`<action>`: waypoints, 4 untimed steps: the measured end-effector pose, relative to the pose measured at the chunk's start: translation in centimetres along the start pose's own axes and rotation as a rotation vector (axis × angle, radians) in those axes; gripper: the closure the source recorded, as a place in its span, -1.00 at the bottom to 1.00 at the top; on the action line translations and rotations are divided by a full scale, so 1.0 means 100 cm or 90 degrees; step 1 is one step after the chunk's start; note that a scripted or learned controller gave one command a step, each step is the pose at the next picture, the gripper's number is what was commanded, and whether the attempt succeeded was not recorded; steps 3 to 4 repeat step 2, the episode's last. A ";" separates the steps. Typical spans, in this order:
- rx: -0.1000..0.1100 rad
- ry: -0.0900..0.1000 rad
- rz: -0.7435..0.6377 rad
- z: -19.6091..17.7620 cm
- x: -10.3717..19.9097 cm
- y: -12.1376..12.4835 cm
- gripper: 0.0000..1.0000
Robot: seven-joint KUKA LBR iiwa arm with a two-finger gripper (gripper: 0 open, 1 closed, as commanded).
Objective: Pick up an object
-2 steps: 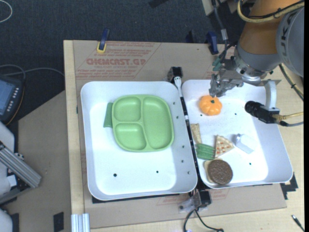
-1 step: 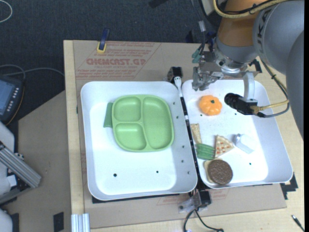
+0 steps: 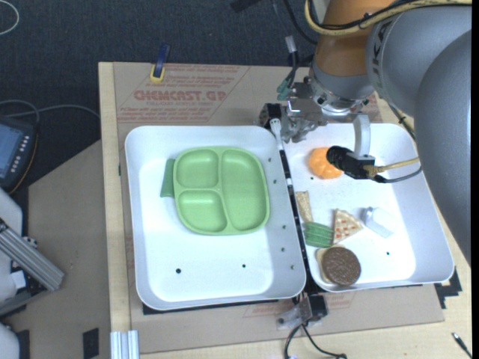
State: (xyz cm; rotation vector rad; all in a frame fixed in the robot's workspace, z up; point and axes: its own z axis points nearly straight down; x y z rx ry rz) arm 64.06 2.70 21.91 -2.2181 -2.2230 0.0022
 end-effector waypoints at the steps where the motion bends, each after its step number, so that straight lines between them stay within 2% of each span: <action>1: -0.004 0.000 0.002 -0.016 -0.010 0.005 1.00; 2: 0.002 0.000 0.001 -0.003 -0.001 -0.004 1.00; 4: 0.002 0.000 0.001 -0.003 -0.001 -0.004 1.00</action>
